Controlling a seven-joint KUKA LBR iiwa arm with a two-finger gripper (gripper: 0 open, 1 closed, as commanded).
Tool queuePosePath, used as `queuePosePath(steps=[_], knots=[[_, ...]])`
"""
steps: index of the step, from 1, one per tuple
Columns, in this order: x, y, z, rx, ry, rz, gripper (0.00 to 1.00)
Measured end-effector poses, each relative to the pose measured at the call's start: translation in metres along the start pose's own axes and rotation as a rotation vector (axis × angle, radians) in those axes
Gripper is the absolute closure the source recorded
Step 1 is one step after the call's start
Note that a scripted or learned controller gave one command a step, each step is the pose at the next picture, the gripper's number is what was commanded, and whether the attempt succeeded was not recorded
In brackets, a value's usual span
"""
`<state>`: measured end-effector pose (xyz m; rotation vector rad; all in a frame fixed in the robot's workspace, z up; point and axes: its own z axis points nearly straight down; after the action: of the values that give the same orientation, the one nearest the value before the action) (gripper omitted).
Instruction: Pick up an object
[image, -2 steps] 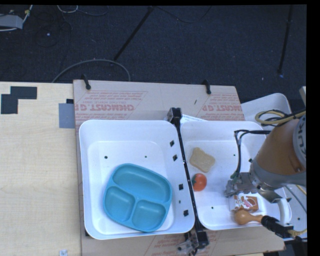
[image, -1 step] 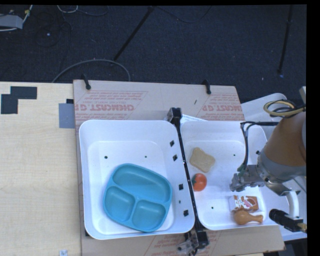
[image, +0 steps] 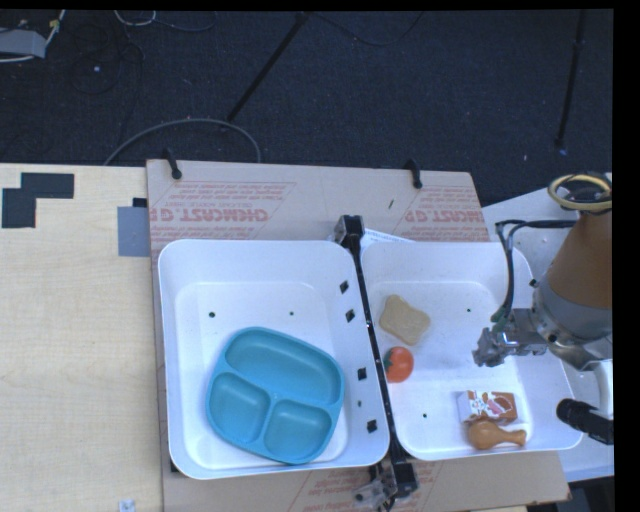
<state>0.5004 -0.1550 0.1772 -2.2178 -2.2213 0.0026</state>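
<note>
In the right bin (image: 440, 275) lie a tan slice of bread (image: 404, 320), a red tomato (image: 398, 364), a red and white packet (image: 489, 406) and a brown chicken drumstick (image: 493, 435). My gripper (image: 492, 347) hangs over the right side of that bin, above and slightly right of the packet. It is small and dark against the bin wall. Nothing shows between it and the objects.
The left bin (image: 190, 290) holds a blue divided plate (image: 276, 394). A black divider (image: 362, 330) runs between the two bins. The arm's orange band (image: 590, 255) and grey wrist sit over the right bin's right rim. Cables lie on the dark floor behind.
</note>
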Motion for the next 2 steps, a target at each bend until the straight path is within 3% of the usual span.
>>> queuePosePath(steps=[1, 2], knots=[[0.003, -0.005, -0.042, 0.000, 0.000, 0.000, 1.00], [0.053, -0.001, -0.030, 0.005, 0.003, -0.003, 1.00]])
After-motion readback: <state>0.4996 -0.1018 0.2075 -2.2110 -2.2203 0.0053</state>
